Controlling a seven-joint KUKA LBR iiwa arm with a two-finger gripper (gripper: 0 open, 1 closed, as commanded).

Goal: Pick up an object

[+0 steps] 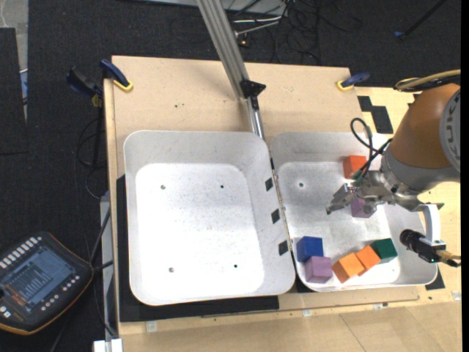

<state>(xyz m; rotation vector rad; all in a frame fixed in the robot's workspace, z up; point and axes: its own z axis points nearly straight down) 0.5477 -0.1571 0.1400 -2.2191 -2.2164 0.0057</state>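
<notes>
My gripper hangs low over the middle of the right bin, at the end of the grey arm with its orange band. A purple block lies right at the gripper's tip, partly covered by it; I cannot tell whether it is gripped or just beneath. Just behind the gripper sits an orange block. Along the bin's front lie a blue block, a second purple block, another orange block and a green block.
The left bin stands beside the right one, on the wooden bench. A slanted metal pole comes down to the bins' shared back edge. A black fitting juts over the right bin's front right corner.
</notes>
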